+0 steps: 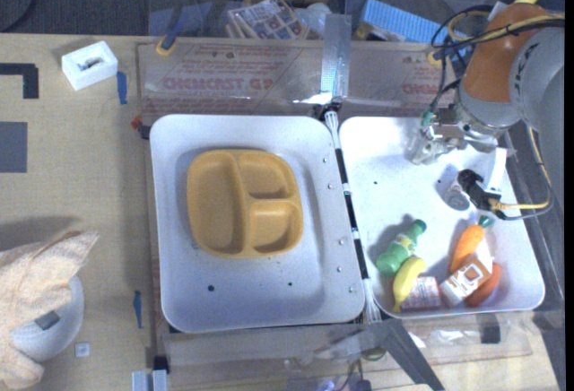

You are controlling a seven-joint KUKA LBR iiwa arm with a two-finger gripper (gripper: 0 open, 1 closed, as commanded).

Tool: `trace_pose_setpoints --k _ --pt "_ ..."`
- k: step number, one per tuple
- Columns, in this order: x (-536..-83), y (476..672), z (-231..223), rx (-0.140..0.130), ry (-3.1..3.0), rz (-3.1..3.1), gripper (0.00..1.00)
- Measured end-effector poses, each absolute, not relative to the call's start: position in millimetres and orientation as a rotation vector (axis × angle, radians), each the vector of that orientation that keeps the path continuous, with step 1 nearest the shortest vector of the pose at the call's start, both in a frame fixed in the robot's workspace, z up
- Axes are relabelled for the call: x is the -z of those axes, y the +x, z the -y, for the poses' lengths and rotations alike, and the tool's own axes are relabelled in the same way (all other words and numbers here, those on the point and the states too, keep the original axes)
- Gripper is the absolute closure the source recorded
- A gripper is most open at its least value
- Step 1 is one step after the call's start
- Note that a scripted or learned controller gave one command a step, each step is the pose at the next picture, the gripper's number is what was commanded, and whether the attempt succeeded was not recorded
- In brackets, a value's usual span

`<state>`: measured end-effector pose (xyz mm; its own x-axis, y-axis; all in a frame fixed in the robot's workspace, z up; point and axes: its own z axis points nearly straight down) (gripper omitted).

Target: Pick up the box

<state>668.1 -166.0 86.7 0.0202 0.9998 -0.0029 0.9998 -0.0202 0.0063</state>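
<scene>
Box (469,278) lies near the right bin's front edge, well apart from the jaws, whose state I cannot tell.

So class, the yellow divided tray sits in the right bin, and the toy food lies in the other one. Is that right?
Not quite. The camera view shows the yellow divided tray in the left bin; the toy food lies in the other, the right bin.

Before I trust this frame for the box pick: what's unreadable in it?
- Gripper, camera view: too small and blurred against the right bin to read finger state.
- Box, camera view: print too small to read; its lower side overlaps the carrot and a red item, so its edges are unclear.
- Banana, camera view: lower end blends into a wrapped item beside it.
- Green bottle, camera view: label blurred.
</scene>
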Motion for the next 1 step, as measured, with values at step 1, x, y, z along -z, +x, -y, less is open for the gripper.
trace_pose_setpoints --k 1 --pt "-87.3 610.2 224.2 -0.002 1.99 -2.426 1.0"
